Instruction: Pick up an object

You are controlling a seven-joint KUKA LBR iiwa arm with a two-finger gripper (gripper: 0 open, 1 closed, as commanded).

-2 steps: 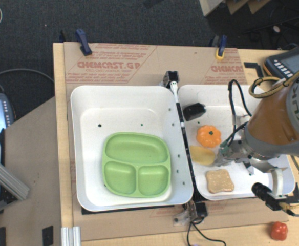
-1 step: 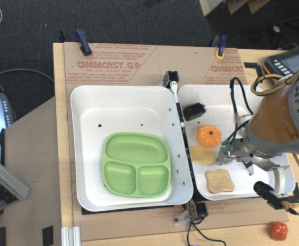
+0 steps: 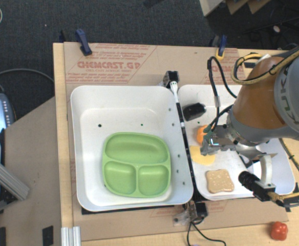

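Observation:
In the right bin (image 3: 287, 173) lie a black object (image 3: 194, 110) near the far left corner, an orange piece (image 3: 201, 134), a flat yellow piece (image 3: 204, 158) and a slice of toast (image 3: 219, 181) near the front. My gripper (image 3: 210, 143) hangs low over the bin's left side, right beside the orange piece and just above the yellow one. The arm's bulk hides much of the bin's right half. Nothing is visibly held.
The left bin (image 3: 88, 111) holds a green divided plate (image 3: 136, 164). A black divider (image 3: 181, 122) runs between the bins. A small red object (image 3: 278, 230) sits on the bench at the front right. Blue clamps (image 3: 83, 41) grip the board's far edge.

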